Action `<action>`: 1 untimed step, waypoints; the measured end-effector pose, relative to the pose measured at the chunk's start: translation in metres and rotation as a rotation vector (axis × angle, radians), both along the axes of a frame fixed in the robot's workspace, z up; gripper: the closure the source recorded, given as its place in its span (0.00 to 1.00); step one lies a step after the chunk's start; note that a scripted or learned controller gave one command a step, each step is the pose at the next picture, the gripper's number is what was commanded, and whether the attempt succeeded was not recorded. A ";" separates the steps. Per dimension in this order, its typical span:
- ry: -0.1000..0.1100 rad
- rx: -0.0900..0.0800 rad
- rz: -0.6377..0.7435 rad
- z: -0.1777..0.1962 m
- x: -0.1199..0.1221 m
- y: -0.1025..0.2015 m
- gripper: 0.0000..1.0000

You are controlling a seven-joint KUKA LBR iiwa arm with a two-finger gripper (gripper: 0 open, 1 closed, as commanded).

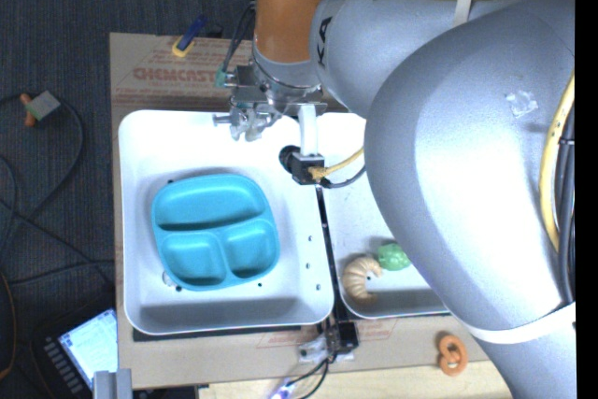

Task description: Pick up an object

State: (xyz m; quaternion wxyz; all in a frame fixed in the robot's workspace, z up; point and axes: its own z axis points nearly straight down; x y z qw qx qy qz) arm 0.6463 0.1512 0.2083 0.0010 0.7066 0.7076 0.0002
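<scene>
Two-finger gripper [245,122] hangs over the far rim of the left white bin [135,201]; can't tell its opening, nothing visibly held. Blue three-compartment plastic tray [217,231] lies mid-bin, nearer the camera than the gripper, slightly left, long axis running left to right.

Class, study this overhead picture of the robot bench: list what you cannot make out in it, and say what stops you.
- Right bin: mostly covered by the grey arm in the camera view.
- Green object: partly behind the arm, so its shape is unclear.
- Gripper: too small and cluttered to read its state.
- Tan object: too small to identify.
- Blue divided tray: fully visible.
</scene>
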 end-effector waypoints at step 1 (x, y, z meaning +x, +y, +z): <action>0.003 0.002 0.002 0.057 -0.072 0.053 1.00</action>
